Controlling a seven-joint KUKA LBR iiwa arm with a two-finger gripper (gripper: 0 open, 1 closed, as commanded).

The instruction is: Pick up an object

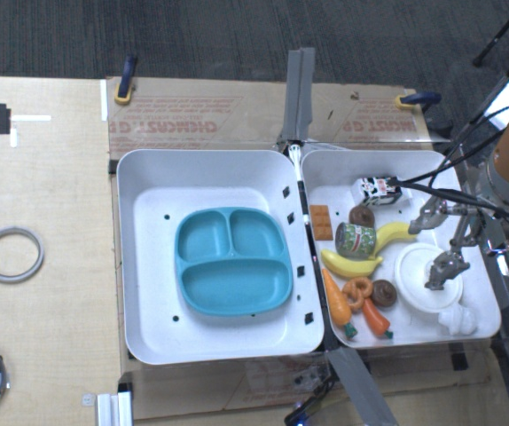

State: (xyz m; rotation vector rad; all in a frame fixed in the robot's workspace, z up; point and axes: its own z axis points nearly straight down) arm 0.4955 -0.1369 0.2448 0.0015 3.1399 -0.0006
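The right bin [481,278] holds several toy foods: a yellow banana [394,233], a second banana [350,264], a green can [356,238], two carrots [336,300] [376,319], an orange ring [357,289] and a brown donut [384,292]. A white round dish [421,282] lies at the bin's right side. My gripper [433,243] hangs over that side, just right of the first banana's tip and above the dish. Its fingers [438,273] are spread open and nothing sits between them.
The left bin [148,309] holds a blue divided plate [234,260]. A black-and-white object [377,189], a brown lump [362,215] and an orange block [321,223] lie at the back of the right bin. A small white piece [458,320] rests near its front right corner. Cables [432,180] trail to the arm.
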